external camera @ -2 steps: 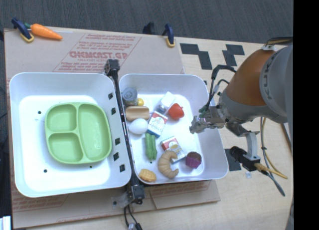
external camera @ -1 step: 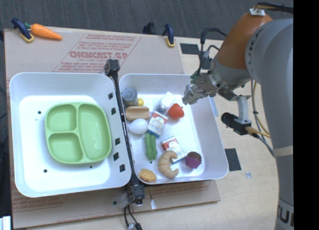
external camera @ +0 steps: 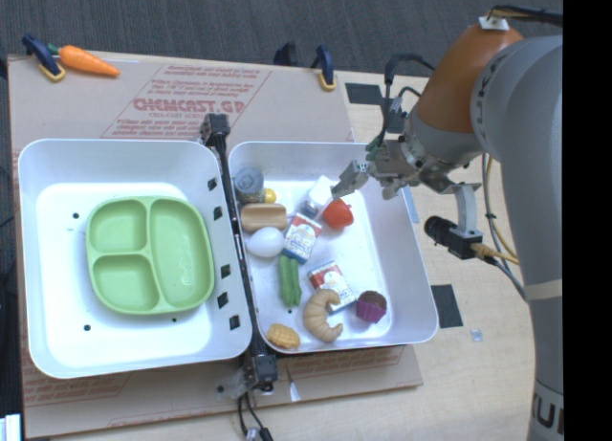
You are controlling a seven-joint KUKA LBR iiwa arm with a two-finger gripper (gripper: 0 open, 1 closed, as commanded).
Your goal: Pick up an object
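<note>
Arm [external camera: 497, 95]: grey, with an orange band, reaching in from the right and bent down over the right bin's far right corner.
Gripper [external camera: 350, 178]: slanted down and leftward from the wrist, its tip just inside the right bin [external camera: 406, 238], above the toys at the far end.
Gripper state: cannot tell; nothing is visibly caught in it.
Just below the gripper: a red pepper [external camera: 337, 213] and a small white carton [external camera: 318, 195], both close under the tip; contact cannot be judged.
Left of the gripper: a hot dog [external camera: 263, 216], a white egg [external camera: 266, 241] and a grey can [external camera: 250, 182] by the divider wall.
Nearer the camera than the gripper: a milk carton [external camera: 300, 238], a green cucumber [external camera: 289, 281], a red-and-white box [external camera: 333, 284], a croissant [external camera: 323, 316], a purple onion [external camera: 371, 307] and a piece of corn [external camera: 282, 337].
Edges: the bin's right wall runs directly under the wrist; the far wall lies just behind the gripper.
Open room: bare white floor along the right wall, between the pepper and the onion.
Well to the left of the gripper: the left bin [external camera: 48, 334], holding a green divided plate [external camera: 150, 254].
Beyond both bins: a toy carrot [external camera: 88, 61] on the cardboard's [external camera: 191, 95] far left corner.
</note>
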